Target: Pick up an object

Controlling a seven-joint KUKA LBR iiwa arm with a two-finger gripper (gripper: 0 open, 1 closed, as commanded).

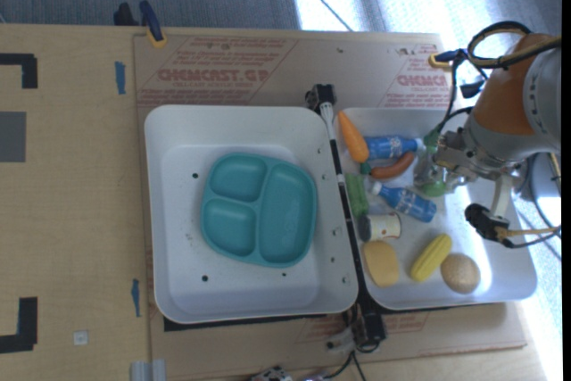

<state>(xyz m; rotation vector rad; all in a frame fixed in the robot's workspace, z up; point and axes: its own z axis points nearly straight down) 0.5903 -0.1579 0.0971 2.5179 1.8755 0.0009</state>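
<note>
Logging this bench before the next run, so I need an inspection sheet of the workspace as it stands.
Surface: cardboard-covered bench with two white bins, left bin and right bin.
Job's things: right bin holds a carrot, two bottles, a sausage, a corn cob, a potato, a yellow piece and green items.
Clutter: teal divided plate in the left bin.
Grippers: pincer low over the right bin's upper part; grasp unclear.
Cables: black loops by the arm, a blue line across the floor.
Surroundings: clamps on the bench's far edge; sunlit floor.
</note>
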